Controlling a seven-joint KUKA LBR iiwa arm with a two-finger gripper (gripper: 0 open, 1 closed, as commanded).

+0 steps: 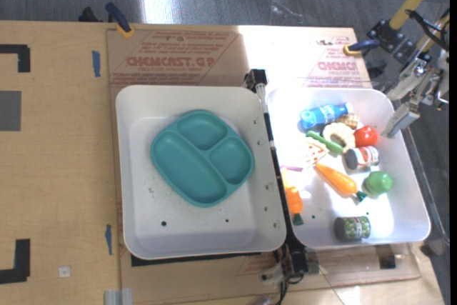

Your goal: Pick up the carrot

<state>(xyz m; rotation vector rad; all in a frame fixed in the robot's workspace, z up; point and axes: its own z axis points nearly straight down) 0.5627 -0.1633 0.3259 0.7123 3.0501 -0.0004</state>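
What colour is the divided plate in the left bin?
Teal, seen in the camera view: the divided plate.

The gripper [397,122] hangs at the right of the view, its grey finger pointing down and leftward. Above it the wrist hardware is a cluttered, partly cropped tangle.

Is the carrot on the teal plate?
No, the carrot lies in the right bin among other toy foods, while the teal plate sits in the left bin.
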